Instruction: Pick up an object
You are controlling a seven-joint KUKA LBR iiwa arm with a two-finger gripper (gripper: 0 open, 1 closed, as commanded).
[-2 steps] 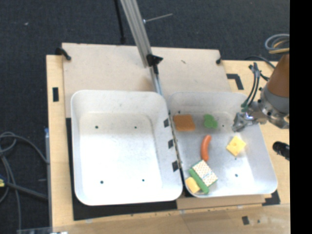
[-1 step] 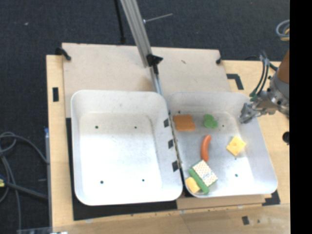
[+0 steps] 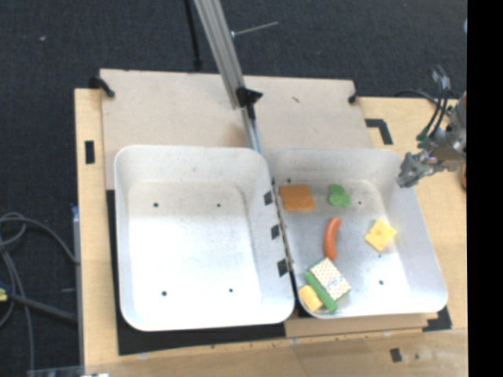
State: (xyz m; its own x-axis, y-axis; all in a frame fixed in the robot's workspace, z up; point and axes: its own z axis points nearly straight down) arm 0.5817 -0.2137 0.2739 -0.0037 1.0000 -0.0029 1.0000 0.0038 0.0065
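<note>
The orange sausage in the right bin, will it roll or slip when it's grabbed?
Likely yes. The orange sausage looks rounded and smooth, so it may roll sideways if nudged across its length. It lies apart from the yellow block, with room to roll. It's probably light toy food, easily pushed.

The light is even and fairly bright from overhead, soft rather than harsh; the two white bins (image 3: 196,234) come out pale and a little washed, their floors speckled with grain; shadows are faint, just a thin dark line under the bin rims and beneath the slanted metal rail (image 3: 224,49); the dark floor (image 3: 47,22) around the desk (image 3: 90,210) swallows detail; the whole picture is soft and low in resolution; the pincer (image 3: 413,170) at the right edge is smeared and hard to read; no strong glare shows anywhere.
</note>
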